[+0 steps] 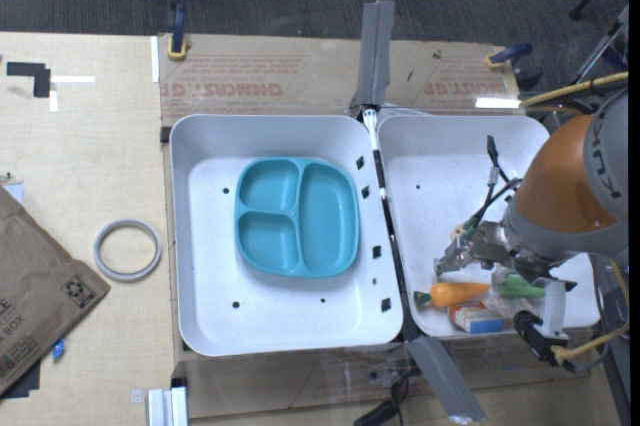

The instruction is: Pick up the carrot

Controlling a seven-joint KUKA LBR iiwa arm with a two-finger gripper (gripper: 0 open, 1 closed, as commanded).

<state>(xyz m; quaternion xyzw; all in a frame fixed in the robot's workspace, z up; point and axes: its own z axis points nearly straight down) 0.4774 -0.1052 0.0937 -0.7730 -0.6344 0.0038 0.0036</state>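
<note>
**Robot arm low over the right bin, beside the carrot**

Seen from above at a slant, two shallow white bins sit side by side on a bench; every place below is given from the right bin (440, 149), the one the arm reaches into.

Along the near wall of the right bin lies a small cluster of items; a red and white block with a blue edge (477, 319) sits closest to the viewer; just behind it lies the carrot (458, 294), orange with a green end, on its side on the bin floor near the near-left corner; a green item (522, 287) lies just to the carrot's right, partly under the arm.

The gripper (462, 249) hangs just behind the carrot, above the bin floor, with thin cables trailing up from it; whether its fingers are spread or pressed together I cannot tell; nothing is seen pinched between them; the grey arm with its orange band (565, 179) covers the bin's right side.

To the left of the right bin, touching it, sits the left bin (200, 214), holding a teal divided plate (298, 217) at its middle; farther left on the bench lies a roll of tape (127, 248), and beyond that a brown paper bag (35, 294).

Beyond the right bin's far wall lies flat cardboard with red print (270, 79).
</note>
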